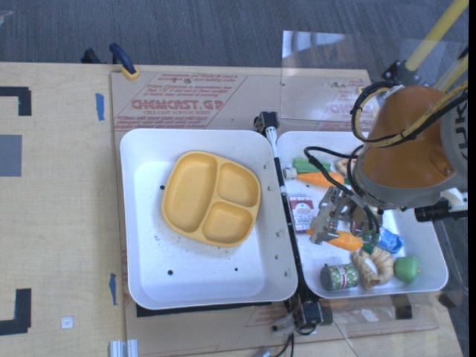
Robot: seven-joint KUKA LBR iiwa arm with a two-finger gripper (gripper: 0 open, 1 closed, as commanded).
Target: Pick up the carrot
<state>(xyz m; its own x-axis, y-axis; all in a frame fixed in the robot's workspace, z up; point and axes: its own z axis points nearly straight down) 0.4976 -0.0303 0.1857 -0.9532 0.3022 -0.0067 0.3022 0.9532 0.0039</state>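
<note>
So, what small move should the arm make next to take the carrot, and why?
Probably a short descent, then closing the fingers. The gripper hangs in the right bin just above an orange carrot, whose end shows under it. I cannot tell if anything is between the fingers. Another orange carrot lies farther back, so the nearer one seems the easier target.

grey carpet floor (186,13), wooden bench (52,222)

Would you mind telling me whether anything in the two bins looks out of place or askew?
Nothing stands out. The yellow divided plate lies flat but turned at an angle in the left bin; the right bin holds loosely jumbled items under the gripper.
</note>
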